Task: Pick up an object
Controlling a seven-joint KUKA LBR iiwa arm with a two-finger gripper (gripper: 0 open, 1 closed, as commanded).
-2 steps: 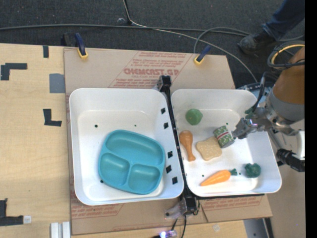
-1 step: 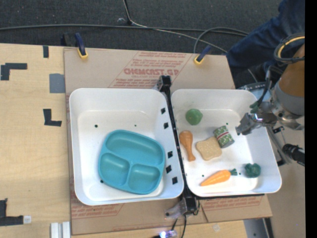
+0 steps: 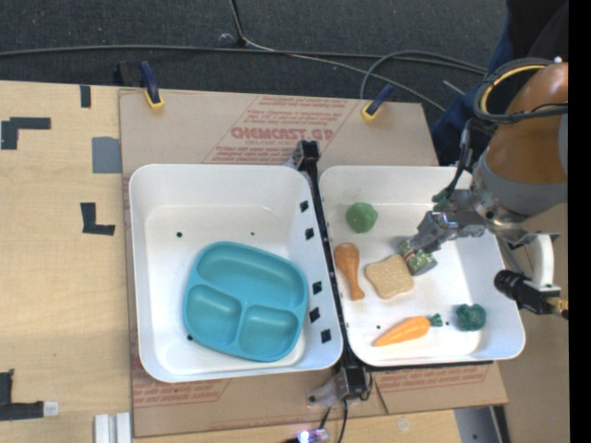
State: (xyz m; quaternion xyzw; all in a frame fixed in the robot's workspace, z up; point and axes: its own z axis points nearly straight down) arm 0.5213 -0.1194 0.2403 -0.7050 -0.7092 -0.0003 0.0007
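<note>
The right bin (image 3: pixel 420 181) holds a green ball (image 3: pixel 362 217), an orange drumstick (image 3: pixel 349 268), a tan slice of bread (image 3: pixel 389 277), an orange carrot (image 3: pixel 402 331) and a dark green broccoli piece (image 3: pixel 471 317). My gripper (image 3: pixel 416 255) hangs low over this bin, just right of the bread slice and close to its upper right corner. The arm reaches in from the right, its orange band (image 3: pixel 536 90) at the top right. Nothing is visibly held between the fingers.
The left bin (image 3: pixel 148 201) contains a teal divided plate (image 3: pixel 245 300). A black divider (image 3: pixel 317 238) runs between the two bins. Both sit on a cardboard sheet (image 3: pixel 268 127) with cables crossing behind it.
</note>
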